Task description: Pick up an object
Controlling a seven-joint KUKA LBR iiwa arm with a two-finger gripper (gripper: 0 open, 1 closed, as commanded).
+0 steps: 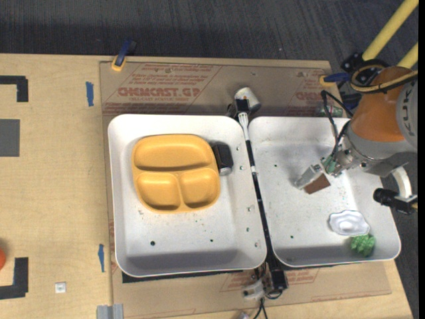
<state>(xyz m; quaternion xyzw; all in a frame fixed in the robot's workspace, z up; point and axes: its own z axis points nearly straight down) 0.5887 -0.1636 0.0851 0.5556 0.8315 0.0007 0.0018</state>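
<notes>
So the arm comes in over the far right side of the right bin, grey with that orange band, and the pincer hangs roughly over the middle of that bin. Honestly can't tell if it's spread or pressed together, the tip is just a grey and brownish blur from up here. There's a small brown-and-grey bit right at its tip, no idea if that's a separate object or part of the tool.

Stuff lying in the right bin: a clear plastic blob near the bin's front right corner, and a little green block just in front of it, almost touching. Both sit well apart from the pincer.

The left bin has a yellow divided tray in its back half, with a small black thing touching the tray's right edge.
</notes>
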